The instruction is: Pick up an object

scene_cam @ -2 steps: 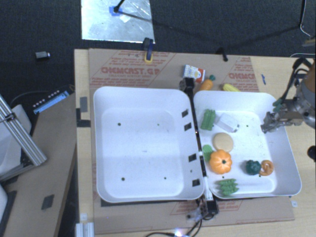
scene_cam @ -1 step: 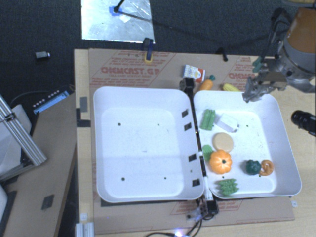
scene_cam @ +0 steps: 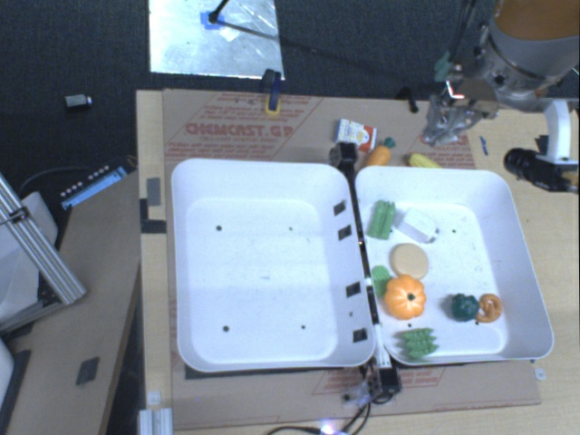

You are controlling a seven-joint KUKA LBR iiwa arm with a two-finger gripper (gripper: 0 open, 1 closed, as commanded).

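Above right bin (scene_cam: 521, 243), end effector (scene_cam: 447, 127).

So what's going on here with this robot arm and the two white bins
A grey robot arm reaches in from the right, its claw hovering above the bench behind the right bin, not over any item. That bin holds toy food: an orange pumpkin, a tan disc, green pieces, a white block and a pretzel. Nothing is picked up yet.

Even overhead light, white bins (scene_cam: 263, 175) bright, soft shadows, slightly grainy, mildly blurred
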